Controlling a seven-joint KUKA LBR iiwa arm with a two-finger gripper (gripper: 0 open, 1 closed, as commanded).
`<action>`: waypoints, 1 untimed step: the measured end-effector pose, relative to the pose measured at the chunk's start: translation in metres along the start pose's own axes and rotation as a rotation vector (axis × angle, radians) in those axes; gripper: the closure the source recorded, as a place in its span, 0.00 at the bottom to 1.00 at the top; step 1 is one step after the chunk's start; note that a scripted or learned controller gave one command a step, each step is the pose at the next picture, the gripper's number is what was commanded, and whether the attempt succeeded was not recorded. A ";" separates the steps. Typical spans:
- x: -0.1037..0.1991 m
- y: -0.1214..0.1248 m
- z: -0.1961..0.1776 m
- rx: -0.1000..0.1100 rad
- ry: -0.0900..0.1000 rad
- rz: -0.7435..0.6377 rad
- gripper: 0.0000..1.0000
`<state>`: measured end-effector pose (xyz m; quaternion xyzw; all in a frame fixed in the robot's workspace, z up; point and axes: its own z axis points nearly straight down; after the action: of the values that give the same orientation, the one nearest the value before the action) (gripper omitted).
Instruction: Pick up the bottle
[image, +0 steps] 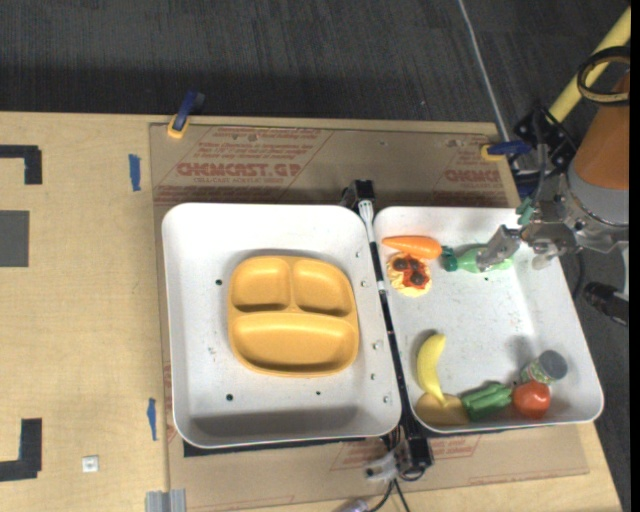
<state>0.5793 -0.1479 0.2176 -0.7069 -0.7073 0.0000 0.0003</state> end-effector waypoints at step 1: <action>-0.043 0.021 0.132 -0.004 -0.002 -0.075 0.00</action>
<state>0.6002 -0.1909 0.0861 -0.6800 -0.7332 -0.0009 -0.0018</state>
